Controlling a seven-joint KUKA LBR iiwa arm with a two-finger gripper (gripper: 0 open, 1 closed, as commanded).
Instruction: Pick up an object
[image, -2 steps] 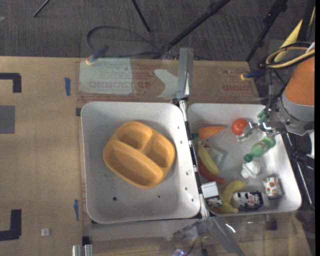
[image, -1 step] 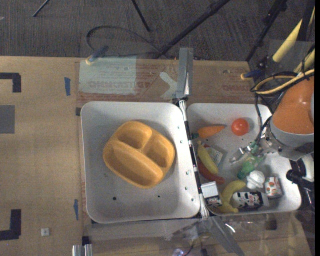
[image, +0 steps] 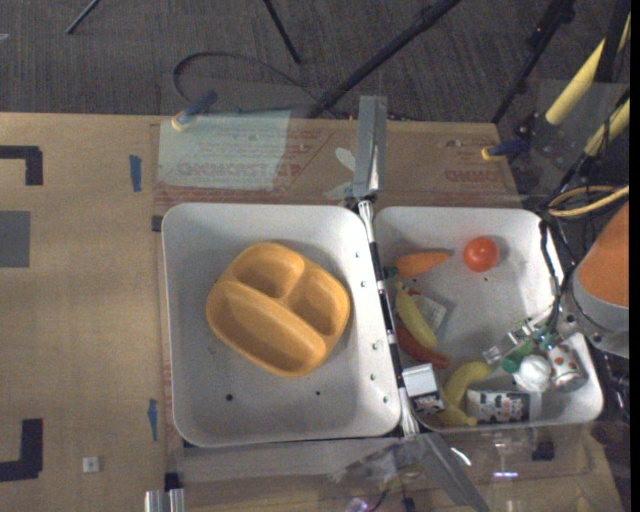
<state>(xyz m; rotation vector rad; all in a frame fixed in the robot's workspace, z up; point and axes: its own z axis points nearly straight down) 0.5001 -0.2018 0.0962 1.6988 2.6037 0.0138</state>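
Two shallow white bins sit side by side on the cardboard-topped desk (image: 80, 330). The left bin (image: 190, 400) holds one item: a smooth orange plate (image: 278, 307), rounded and moulded into three compartments, lying near the bin's middle. The right bin (image: 455, 235) is crowded. One carrot (image: 421, 263), tapered and matte orange, lies near its far left corner, and one round red-orange tomato (image: 481, 253) sits just beside it to the right. Two curved yellow bananas show: one (image: 414, 318) along the left wall, the other (image: 462, 385) nearer the front. A glossy red pepper (image: 424, 351) lies between them. At the front lies a flat printed box (image: 497, 405). The hand (image: 535, 355) is low in the bin's right part, over a jumble of small green and white pieces that may be a bottle; whether it is clenched or released I cannot tell.
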